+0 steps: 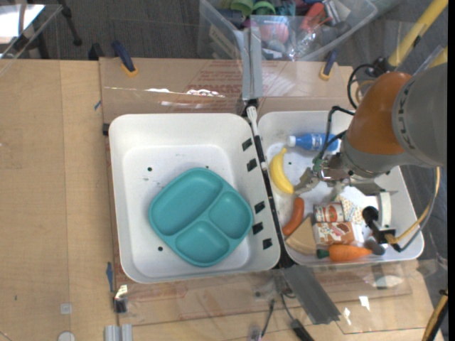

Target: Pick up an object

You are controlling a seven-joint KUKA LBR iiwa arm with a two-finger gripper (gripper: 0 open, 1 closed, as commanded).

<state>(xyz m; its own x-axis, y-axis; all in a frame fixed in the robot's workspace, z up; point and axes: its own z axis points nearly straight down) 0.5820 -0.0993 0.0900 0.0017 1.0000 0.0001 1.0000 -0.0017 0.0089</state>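
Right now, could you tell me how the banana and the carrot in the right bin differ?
The banana is yellow and curved; the carrot is orange and straighter. The banana lies lengthwise near the bin's left wall, the carrot crosswise along its near edge. The gripper hovers beside the banana, farther from the carrot. Both rest in the right bin.

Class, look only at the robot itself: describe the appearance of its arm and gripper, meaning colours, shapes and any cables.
The arm is a thick, rounded grey tube with a glossy orange band above the wrist. Thin black cables loop beside that band. The gripper is a small, dark metal piece with slim parts.
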